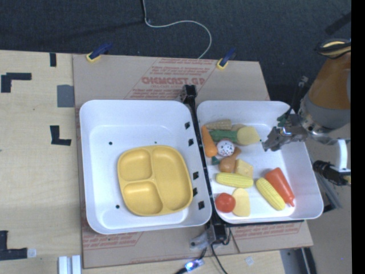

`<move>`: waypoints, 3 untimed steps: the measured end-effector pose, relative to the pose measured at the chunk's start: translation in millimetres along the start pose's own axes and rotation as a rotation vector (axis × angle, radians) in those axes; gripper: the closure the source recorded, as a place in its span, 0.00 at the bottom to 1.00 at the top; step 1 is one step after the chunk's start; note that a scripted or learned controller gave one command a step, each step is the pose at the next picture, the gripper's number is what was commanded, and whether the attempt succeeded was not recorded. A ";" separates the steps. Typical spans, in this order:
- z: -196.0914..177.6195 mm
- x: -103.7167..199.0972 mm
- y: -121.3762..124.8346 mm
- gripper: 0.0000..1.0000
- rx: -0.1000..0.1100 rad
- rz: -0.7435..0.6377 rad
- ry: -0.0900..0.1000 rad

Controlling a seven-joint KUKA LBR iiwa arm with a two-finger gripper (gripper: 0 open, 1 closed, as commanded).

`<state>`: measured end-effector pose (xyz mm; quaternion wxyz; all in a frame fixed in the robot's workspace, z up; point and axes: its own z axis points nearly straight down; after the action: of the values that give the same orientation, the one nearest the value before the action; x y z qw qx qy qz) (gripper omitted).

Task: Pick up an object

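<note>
The end effector [274, 141] hangs over the right bin [296, 213], near its right wall, with nothing between its dark fingers (how far they are parted cannot be told at this angle). Just to its left lie the toy foods: a pale yellow potato [247, 135], a white dotted ball [226, 148] and a carrot [209, 142]. Below it rest a red pepper [280, 184] and a corn cob [270, 192]. Bare bin floor lies directly beneath it. Farther left, the other bin [97, 130] holds a yellow divided plate [154, 180].
</note>
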<state>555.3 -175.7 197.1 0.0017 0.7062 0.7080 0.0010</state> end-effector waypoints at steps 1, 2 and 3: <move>-28.8 0.5 0.8 1.00 0.002 0.001 0.000; -19.6 45.4 -13.5 1.00 0.007 -0.002 0.002; -11.3 99.8 -26.1 1.00 0.008 -0.004 0.003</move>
<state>528.9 -76.0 208.3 -0.0022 0.7050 0.7092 -0.0006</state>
